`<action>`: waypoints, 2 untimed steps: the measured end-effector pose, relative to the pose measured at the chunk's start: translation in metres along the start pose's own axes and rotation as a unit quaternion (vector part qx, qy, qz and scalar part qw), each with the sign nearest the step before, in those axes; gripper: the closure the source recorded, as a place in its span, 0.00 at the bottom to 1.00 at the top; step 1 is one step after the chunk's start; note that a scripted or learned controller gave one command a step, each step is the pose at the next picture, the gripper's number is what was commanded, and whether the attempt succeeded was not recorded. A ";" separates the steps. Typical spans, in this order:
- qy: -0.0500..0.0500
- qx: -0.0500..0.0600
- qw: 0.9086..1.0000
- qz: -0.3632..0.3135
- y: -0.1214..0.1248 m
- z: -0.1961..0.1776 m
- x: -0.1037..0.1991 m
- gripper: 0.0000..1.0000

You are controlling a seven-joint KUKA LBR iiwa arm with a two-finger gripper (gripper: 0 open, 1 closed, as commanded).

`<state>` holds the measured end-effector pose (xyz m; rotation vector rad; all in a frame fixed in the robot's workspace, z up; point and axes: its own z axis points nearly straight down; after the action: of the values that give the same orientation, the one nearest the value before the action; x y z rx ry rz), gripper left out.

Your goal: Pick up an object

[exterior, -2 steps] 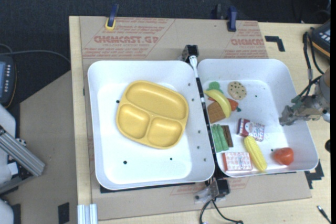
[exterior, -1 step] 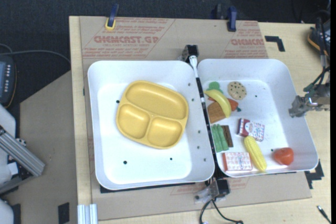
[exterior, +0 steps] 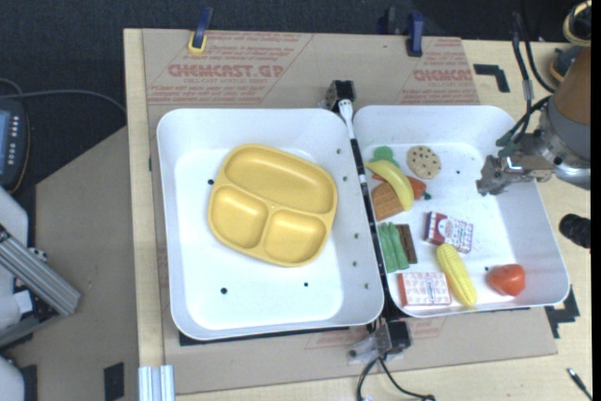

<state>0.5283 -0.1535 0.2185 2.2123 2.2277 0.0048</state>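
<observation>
The right bin (exterior: 479, 131) holds several toy foods: a cookie (exterior: 423, 161), a banana (exterior: 393, 183), a brown bread piece (exterior: 386, 200), a green and brown bar (exterior: 396, 245), a small red and white carton (exterior: 448, 230), a corn cob (exterior: 455, 272), a red and white box (exterior: 423, 289) and a red tomato (exterior: 507, 279). My gripper (exterior: 496, 176) hangs over the right side of this bin, to the right of the cookie and above the carton. Nothing shows between its fingers.
A yellow three-compartment plate (exterior: 272, 204) lies in the left bin (exterior: 188, 230). A black clip (exterior: 340, 94) sits at the top of the seam between the bins. Clamps (exterior: 198, 40) hold the cardboard base at the back edge.
</observation>
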 end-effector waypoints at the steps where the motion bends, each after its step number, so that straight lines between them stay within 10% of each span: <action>1: 0.000 -0.001 1.000 0.000 0.038 -0.006 0.040 1.00; 2: 0.000 0.000 1.000 0.001 0.064 -0.011 0.085 1.00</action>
<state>0.5918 -0.0681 0.2299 2.2134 2.2250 0.0048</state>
